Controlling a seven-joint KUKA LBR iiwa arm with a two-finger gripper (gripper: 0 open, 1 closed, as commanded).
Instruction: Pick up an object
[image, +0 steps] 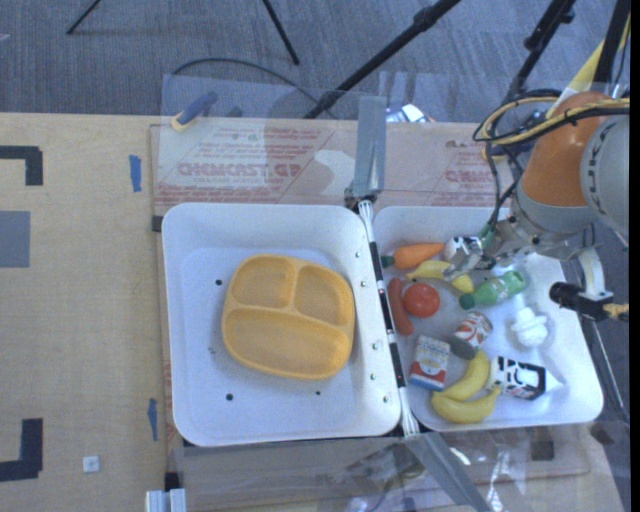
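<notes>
Gripper (478, 262) down in the right bin (585, 400), low over the crowded upper corner.

We're watching the arm (570, 165) reach in over the far rim, the tool hovering among the carrot (418, 254), a yellow piece (432, 269) and the green bottle (497, 289); whether the fingers are spread or closed we cannot tell, and nothing is plainly between them. The candidates all sit in this bin: tomato (421, 299), small can (472, 329), carton (430, 362), bananas (467, 392), a white toy (528, 327). The risk, we judge, is the clutter: things lie touching, so a closing grip could nudge the bottle aside or pinch two at once and drop both. The left bin (190, 330) carries the orange divided plate (288, 316), well apart.
</notes>
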